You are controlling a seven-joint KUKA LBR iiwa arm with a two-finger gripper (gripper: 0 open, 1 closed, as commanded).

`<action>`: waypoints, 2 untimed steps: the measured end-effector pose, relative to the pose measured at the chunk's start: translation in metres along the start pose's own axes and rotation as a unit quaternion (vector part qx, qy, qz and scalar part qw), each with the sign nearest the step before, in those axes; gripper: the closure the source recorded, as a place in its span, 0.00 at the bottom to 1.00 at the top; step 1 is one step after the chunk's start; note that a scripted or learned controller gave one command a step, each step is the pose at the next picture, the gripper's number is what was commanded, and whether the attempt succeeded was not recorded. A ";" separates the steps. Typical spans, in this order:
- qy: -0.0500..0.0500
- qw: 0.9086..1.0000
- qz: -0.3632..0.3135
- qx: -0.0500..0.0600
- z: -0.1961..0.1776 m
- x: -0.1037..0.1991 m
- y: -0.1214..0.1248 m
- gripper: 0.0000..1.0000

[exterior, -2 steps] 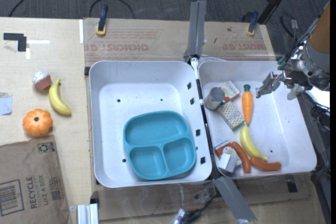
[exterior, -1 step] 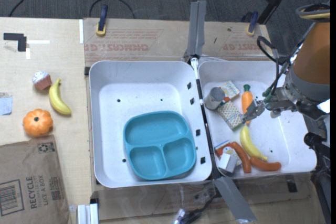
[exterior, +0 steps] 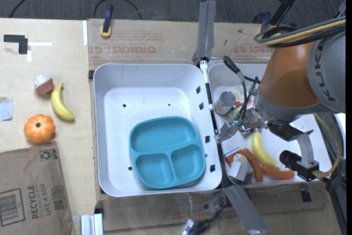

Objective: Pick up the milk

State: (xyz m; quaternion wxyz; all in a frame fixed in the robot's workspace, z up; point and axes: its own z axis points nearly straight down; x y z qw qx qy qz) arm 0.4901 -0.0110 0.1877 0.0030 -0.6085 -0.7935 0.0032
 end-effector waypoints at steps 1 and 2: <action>0.000 0.998 0.068 0.000 -0.006 0.017 -0.009 0.00; -0.001 0.980 0.198 0.000 -0.075 -0.054 -0.028 0.00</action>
